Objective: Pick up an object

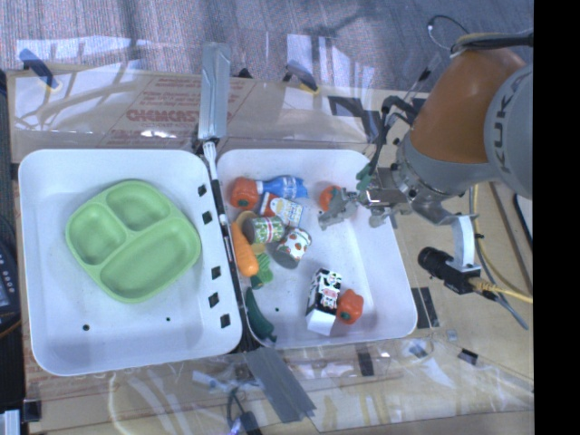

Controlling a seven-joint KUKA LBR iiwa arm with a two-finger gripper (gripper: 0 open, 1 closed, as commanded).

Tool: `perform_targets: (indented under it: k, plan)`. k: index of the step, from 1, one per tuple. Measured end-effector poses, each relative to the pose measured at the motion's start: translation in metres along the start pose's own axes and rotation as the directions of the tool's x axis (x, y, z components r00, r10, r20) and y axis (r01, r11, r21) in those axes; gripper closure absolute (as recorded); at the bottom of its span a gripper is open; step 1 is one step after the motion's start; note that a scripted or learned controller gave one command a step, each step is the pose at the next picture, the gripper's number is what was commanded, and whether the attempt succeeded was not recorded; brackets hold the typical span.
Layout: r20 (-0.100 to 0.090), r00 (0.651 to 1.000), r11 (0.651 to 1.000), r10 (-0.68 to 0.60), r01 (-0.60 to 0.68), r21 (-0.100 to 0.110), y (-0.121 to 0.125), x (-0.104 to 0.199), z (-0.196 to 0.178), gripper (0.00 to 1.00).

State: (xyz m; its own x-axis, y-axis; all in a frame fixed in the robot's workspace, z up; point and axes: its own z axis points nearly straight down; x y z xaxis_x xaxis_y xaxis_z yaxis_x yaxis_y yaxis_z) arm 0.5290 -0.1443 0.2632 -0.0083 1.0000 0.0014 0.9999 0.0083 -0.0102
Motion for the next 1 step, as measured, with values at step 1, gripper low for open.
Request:
perform_targets:
  k: [1]
  plan:
    - [-0.001, 1.000, 1.000, -0.021, 0.021, 0.001, 0.0054, -0.0256, 0.0935, 0.00]
